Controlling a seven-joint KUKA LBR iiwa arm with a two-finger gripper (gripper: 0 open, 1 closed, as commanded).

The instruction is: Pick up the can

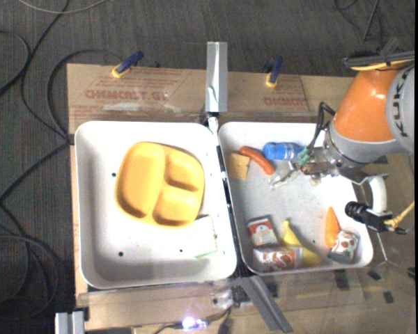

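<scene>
A yellow tray [161, 184] fills the left bin [90, 256]. In the right bin [245, 256], the can [275, 259] lies at the front wall. The claw [287, 176] hovers open, empty, well behind it. Approach step: next, move forward over the can and descend.

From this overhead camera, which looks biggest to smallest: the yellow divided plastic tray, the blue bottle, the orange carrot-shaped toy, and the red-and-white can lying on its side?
1. Yellow divided plastic tray, by far the largest.
2. Red-and-white can lying on its side and blue bottle: too alike to rank.
3. Orange carrot-shaped toy, smallest.
</scene>
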